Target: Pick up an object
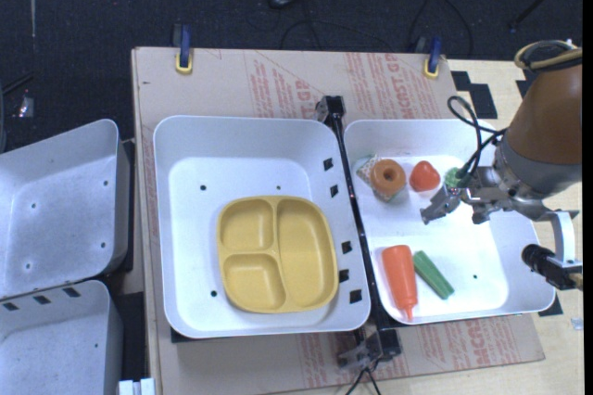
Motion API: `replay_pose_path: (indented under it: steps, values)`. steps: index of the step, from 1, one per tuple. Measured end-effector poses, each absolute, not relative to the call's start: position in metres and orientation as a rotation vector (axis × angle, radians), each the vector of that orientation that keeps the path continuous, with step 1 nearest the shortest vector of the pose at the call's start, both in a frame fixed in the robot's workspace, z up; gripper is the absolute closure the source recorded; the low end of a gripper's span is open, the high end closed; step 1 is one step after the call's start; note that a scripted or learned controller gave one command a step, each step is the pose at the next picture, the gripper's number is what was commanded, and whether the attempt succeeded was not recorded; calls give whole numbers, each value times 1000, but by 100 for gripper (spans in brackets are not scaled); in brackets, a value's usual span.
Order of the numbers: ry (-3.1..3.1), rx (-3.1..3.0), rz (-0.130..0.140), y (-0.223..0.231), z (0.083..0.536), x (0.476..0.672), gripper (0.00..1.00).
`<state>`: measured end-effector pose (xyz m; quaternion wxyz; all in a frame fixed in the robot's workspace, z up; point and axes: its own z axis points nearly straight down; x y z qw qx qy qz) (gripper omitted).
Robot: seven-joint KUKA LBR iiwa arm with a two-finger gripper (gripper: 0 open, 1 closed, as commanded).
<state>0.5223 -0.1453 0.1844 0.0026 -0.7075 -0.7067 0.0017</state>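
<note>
The right bin holds a brown doughnut, a red tomato, an orange carrot and a green cucumber piece. A small green item peeks out beside the wrist, partly hidden. My gripper hangs over the bin's middle right, just right of the tomato and above the cucumber piece. It is open, with only bare bin floor between its fingers.
In the left bin lies a yellow divided plate. A black divider separates the bins. The arm's orange band and grey body cover the right bin's far right edge. Grey trays lie off the bench at left.
</note>
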Motion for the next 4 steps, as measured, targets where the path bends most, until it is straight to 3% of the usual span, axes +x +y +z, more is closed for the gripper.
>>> replay_pose_path:
  steps: [1,2,3,4]
  values:
    - [-2215,-2220,5,-148,121,517,0]
    - [-2218,-2221,2,-147,90,517,0]
    - [-2219,-2223,0,-147,102,517,100]
    - [-2222,-2224,-2,-147,152,508,100]
